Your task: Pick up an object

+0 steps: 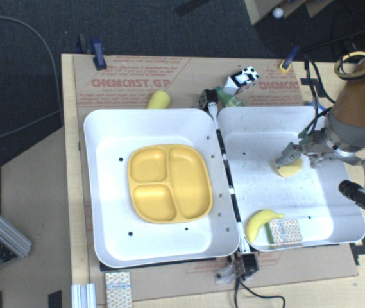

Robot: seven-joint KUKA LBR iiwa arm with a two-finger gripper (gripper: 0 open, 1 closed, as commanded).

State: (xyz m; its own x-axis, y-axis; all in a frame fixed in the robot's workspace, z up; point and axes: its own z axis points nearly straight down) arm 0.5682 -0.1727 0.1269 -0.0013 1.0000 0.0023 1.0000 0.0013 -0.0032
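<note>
Jaws [296, 160]: reaching in over the right bin [336, 226] from the grey arm [355, 120], which is hanging above that bin's far right part. The two dark fingers are standing spread apart, one lying toward the bin's middle and one toward the arm. Whether they are pressing on anything cannot be told.

Pale yellow chunk [289, 167]: lying on the floor of the right bin, directly under the jaws and just nearer the camera than the fingertips. It is sitting in the spread of the fingers; contact cannot be told, and it is not being lifted.

Banana [260, 224]: lying well nearer the camera than the jaws, toward the near rim of the same bin, curving beside a small printed packet [285, 232] that is touching it on the arm side.

Yellow divided plate [169, 183]: resting in the left bin [105, 140], well apart from the jaws, across the seam between the bins. Its three compartments are facing up.

Worktop [73, 108]: carrying both bins on a brown printed board. A small yellow cylinder [159, 99] is lying beyond the left bin's far rim; a black-and-white object [243, 77] is sitting past the far rim near the seam, farther back than the jaws.
</note>
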